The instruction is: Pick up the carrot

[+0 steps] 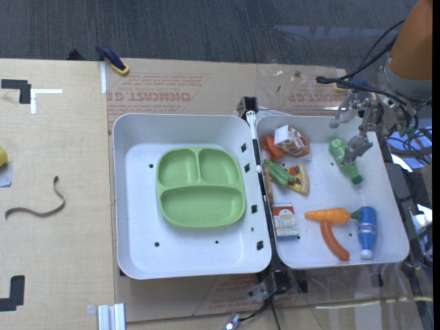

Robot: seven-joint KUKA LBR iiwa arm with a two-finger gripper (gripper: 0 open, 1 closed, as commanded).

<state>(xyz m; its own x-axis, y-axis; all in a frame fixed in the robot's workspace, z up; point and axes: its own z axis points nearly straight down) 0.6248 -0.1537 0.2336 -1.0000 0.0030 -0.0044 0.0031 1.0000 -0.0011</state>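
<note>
broad wooden surface (55, 253) under everything, with a cardboard sheet (172, 91) laid across its middle. two shallow white bins side by side on that sheet: left bin (130, 205) and right bin (385, 205), touching along their inner walls. grey arm (412, 53) with its orange band reaching in from the right, above the right bin's far corner. green divided plate (201, 187) flat in the middle of the left bin. hand (357, 146) hanging over the right bin's far right part, just above a green bottle-like item (342, 158); cannot tell whether open or closed. carrot (330, 216) lying flat near the right bin's front, green top pointing right, touching or nearly touching a blue bottle (367, 231) beside it. orange sausage-like piece (335, 241) just in front of the carrot. small carton (284, 221) left of the carrot, by the bin's inner wall. pizza slice (295, 178) and a green vegetable piece (276, 172) farther back, with a red and white packet (290, 141) behind them. well apart on the bare surface at left, a thin curved cord (38, 205).
</note>
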